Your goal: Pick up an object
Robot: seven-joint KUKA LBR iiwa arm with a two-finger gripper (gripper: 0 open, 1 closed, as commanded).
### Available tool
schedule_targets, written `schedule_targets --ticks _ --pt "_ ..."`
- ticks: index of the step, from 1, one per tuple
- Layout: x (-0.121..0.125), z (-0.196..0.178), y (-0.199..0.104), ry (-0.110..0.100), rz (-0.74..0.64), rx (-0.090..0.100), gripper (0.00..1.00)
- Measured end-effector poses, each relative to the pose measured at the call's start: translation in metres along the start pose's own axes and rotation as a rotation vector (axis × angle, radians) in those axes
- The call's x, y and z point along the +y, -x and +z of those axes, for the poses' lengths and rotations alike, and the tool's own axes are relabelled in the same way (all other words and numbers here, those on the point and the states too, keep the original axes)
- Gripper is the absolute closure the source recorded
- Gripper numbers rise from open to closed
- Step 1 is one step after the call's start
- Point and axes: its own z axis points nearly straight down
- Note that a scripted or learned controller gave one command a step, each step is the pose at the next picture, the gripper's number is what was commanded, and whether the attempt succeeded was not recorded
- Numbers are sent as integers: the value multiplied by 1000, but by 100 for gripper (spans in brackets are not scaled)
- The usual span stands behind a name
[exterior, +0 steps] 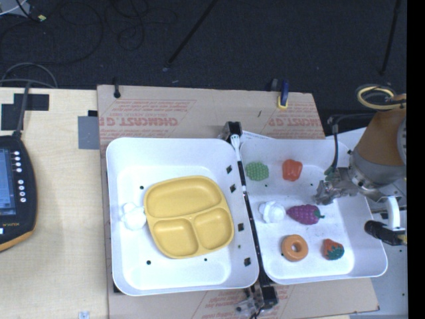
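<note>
The right bin (pixel 372 261) holds several small toy foods. A green round piece (pixel 257 171) and a red pepper (pixel 291 170) lie near its far side. In the middle are a white piece (pixel 271 212) and a purple bunch of grapes (pixel 304 213). A glazed donut (pixel 294 248) and a strawberry (pixel 333 249) sit near the front. My gripper (pixel 325 192) hangs low over the bin's right part, just right of and above the grapes and right of the pepper. Nothing shows in its grasp.
The left bin (pixel 123 258) carries a yellow divided plate (pixel 188 216) with a small white object (pixel 133 217) beside its left rim. A black divider with clips (pixel 239 198) runs between the bins. A handheld controller (pixel 13 191) lies at the far left of the bench.
</note>
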Motion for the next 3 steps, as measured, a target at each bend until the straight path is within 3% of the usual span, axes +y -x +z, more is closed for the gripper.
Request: schedule_targets --ticks 1,2,3 --pt "-60 -185 0 17 -2 -7 100" --pt "-58 -450 -2 19 -7 -8 100" --pt "-70 -351 -69 -9 -12 3 100"
